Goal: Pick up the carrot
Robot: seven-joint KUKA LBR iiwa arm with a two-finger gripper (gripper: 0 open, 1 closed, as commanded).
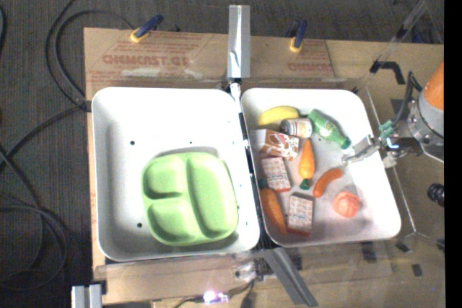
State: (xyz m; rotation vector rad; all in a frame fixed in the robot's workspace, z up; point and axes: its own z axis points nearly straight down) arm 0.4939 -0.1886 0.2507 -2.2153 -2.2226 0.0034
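Note:
The carrot [307, 158] is an orange cone with a small green end, lying nearly upright in the view in the middle of the right bin [375, 227]. My gripper [359, 150] hangs over that bin's right side, right of the carrot and apart from it, just above a slanted orange-red piece [328, 181]. Nothing shows in its grasp. The grey arm with its orange band [437, 91] comes in from the right edge.
Around the carrot lie a banana [278, 114], a green bottle [329, 128], a can [296, 128], several small cartons [276, 173], a red tomato [347, 204] and another long orange piece [273, 207] by the left wall. The left bin [115, 119] holds a green divided tray [189, 198].

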